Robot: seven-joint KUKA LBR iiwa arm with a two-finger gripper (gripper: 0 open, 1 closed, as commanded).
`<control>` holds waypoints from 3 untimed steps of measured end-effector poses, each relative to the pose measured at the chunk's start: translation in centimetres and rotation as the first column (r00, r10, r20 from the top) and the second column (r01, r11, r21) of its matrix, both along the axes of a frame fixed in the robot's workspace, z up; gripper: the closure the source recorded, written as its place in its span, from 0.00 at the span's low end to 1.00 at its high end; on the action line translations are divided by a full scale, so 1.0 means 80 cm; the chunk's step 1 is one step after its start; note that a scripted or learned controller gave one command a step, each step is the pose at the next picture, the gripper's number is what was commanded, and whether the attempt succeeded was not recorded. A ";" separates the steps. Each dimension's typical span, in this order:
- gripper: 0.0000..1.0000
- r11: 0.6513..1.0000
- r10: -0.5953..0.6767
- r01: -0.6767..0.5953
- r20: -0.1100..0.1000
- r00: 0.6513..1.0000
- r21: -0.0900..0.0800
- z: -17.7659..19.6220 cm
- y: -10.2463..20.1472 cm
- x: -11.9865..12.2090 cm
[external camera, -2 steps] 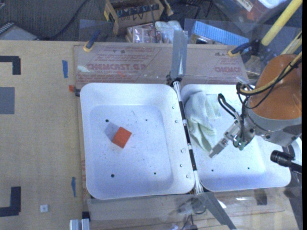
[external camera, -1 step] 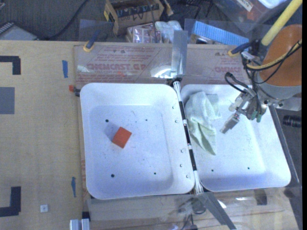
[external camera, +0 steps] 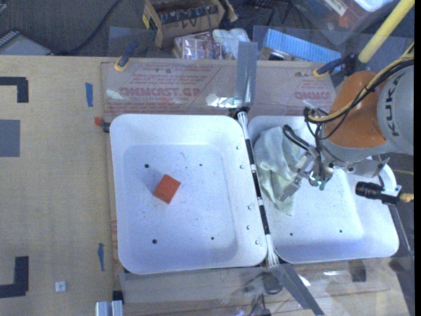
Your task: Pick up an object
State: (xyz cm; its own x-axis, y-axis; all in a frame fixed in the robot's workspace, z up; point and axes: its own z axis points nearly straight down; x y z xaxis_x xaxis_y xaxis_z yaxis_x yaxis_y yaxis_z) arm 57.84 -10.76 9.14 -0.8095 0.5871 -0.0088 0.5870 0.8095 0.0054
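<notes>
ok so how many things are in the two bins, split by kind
Orange block: 1, in the left bin
Pale crumpled cloth: 1, in the right bin, under the gripper
Total: 2

"KU" on the arm (external camera: 395,114)

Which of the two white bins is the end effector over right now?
The right bin, holding the pale crumpled cloth; the end effector is at that cloth. The left bin holds the orange block.
</notes>
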 end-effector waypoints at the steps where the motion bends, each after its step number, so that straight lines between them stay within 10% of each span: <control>1: 1.00 1.000 -0.003 0.003 0.005 1.000 0.001 0.014 -0.001 0.001; 2: 1.00 0.915 0.403 -0.403 -0.003 0.915 -0.002 0.118 0.081 -0.035; 3: 1.00 0.794 0.608 -0.608 -0.004 0.794 -0.004 0.358 0.043 -0.050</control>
State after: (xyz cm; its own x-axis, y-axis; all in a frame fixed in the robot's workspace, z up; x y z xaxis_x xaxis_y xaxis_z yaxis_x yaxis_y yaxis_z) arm 53.84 -7.29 37.79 -0.9996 -0.0265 -0.0075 -0.0265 0.9996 0.0000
